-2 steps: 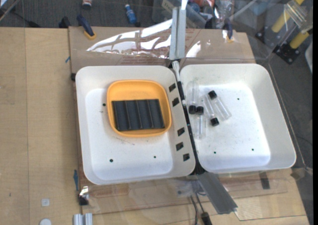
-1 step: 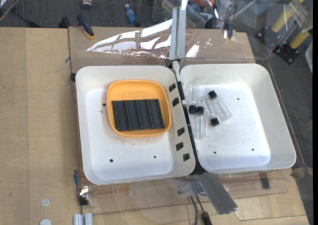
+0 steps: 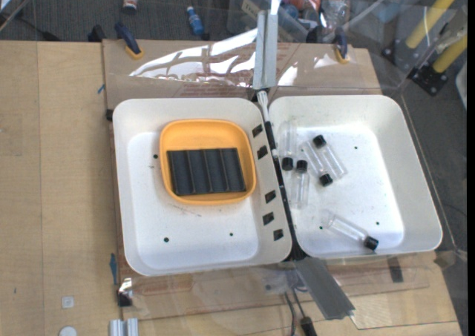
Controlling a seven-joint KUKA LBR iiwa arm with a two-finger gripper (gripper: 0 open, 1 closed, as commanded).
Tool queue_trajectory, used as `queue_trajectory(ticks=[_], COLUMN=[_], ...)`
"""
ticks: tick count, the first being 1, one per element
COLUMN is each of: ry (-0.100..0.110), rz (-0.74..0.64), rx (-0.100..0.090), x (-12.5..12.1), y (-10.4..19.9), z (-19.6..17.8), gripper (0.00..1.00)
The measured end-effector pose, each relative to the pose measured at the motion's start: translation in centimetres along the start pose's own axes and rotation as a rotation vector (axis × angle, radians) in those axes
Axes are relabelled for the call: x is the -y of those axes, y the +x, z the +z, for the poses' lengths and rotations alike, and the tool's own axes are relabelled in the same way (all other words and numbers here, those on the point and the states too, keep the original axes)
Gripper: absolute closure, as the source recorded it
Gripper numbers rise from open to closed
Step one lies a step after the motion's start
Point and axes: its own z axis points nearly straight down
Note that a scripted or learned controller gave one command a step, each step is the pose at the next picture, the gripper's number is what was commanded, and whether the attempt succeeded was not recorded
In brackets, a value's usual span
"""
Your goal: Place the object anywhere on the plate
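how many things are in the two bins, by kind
plate: 1
black tray on the plate: 1
clear tubes with black caps: 5, at
total: 7

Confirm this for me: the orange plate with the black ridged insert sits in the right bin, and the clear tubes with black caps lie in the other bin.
Not quite. The camera view shows the orange plate, with its black ridged insert, in the left bin, not the right. The clear tubes with black caps lie in the other bin, the right bin.
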Motion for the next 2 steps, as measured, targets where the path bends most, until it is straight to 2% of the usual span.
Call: queue_trajectory(ticks=[1,2], ry=[-0.008,0.004], rz=[-0.002,-0.309], rx=[0.006,-0.004], x=[-0.1,-0.2], y=[0.0,0.4], z=[-1.3,0.0], gripper=[1.00,1.00])
